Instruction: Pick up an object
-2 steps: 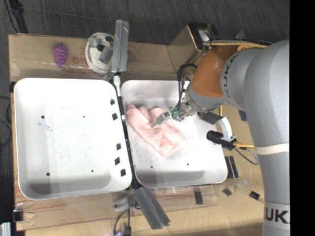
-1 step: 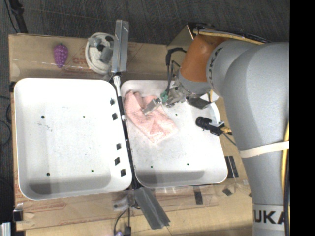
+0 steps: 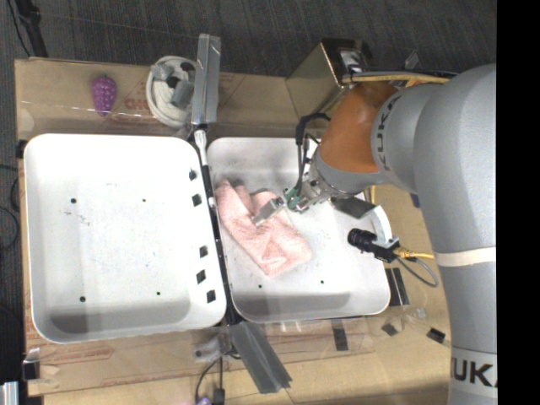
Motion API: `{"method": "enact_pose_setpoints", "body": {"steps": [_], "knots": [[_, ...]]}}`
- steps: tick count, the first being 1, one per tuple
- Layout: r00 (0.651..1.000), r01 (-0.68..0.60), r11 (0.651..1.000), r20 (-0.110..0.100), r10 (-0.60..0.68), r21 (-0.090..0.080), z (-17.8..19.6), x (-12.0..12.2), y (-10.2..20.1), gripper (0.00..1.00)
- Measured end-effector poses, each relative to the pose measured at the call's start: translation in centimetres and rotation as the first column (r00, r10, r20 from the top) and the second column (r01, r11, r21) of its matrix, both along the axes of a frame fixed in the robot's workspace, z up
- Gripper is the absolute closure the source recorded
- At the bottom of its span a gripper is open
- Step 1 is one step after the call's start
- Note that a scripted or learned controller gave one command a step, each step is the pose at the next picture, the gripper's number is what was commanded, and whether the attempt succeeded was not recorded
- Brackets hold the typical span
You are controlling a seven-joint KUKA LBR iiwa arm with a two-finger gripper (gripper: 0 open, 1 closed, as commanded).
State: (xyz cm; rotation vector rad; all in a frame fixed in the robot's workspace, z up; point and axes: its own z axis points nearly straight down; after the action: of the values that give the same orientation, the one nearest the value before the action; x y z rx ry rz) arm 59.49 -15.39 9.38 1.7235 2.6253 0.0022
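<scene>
A crumpled pink cloth [image 3: 260, 229] lies in the right bin [image 3: 337, 289], toward its left side. My gripper [image 3: 272, 208] reaches in from the right and is down at the cloth's upper edge, its fingers touching the fabric. Whether any cloth sits between the fingers is not visible. The grey arm with its orange band [image 3: 359, 129] covers the bin's upper right corner.
The left bin [image 3: 110, 226] sits beside the right one, with a divider [image 3: 211, 243] between them. On the bench behind the bins lie a purple object [image 3: 104, 94] and a white roll [image 3: 171, 87].
</scene>
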Motion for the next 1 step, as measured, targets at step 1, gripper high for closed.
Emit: {"method": "enact_pose_setpoints", "body": {"steps": [1], "knots": [[0.999,0.043,0.999,0.002,-0.043,0.000,0.03,-4.00,0.22,0.00]]}}
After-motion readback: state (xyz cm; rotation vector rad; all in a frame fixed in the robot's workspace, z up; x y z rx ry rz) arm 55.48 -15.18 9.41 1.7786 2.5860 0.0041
